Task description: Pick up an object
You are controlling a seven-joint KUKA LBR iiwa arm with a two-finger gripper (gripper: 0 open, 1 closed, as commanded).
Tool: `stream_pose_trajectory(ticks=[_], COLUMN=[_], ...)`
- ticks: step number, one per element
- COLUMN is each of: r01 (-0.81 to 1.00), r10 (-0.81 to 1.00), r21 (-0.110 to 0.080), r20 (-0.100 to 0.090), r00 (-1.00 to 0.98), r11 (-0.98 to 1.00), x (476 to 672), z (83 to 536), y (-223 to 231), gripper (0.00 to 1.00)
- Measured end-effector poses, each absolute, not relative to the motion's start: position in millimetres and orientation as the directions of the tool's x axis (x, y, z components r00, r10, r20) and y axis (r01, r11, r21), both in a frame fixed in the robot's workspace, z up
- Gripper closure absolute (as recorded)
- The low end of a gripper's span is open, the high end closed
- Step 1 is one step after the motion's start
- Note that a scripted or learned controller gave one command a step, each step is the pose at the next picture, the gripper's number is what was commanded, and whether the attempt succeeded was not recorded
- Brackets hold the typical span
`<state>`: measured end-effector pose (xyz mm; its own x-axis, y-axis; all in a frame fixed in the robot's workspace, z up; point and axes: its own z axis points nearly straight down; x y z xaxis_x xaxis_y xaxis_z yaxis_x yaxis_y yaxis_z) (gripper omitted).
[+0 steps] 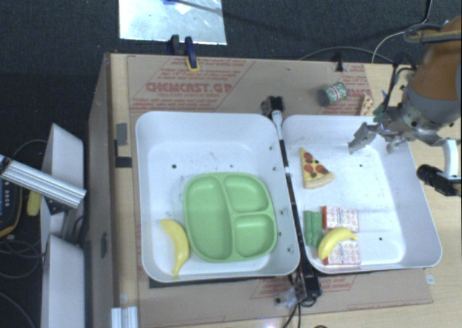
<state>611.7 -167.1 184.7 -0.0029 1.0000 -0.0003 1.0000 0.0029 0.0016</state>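
Observation:
My gripper [377, 138] hangs over the back right of the right bin [404, 196], its fingers spread open with nothing between them. A pizza slice [314, 168] lies to its lower left in the same bin. Near that bin's front sit a yellow banana [335, 240], a red and white packet [342, 219] and a green item [311, 227]. In the left bin [166, 146] a green divided plate [229, 217] lies flat, with a second banana [177, 244] beside its left edge.
A small can [333, 92] lies on the cardboard behind the right bin. A blue and yellow clamp [190, 53] stands at the back edge of the bench. The ridge between the bins [286, 175] runs front to back.

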Motion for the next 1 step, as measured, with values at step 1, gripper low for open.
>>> stream_pose_trajectory(ticks=[1], r01=[1.000], r10=[1.000], r21=[0.001], r20=[0.001], r00=[-0.004], r11=[0.004], x=[608.8], z=[143.9], y=[-105.7], gripper=[0.00])
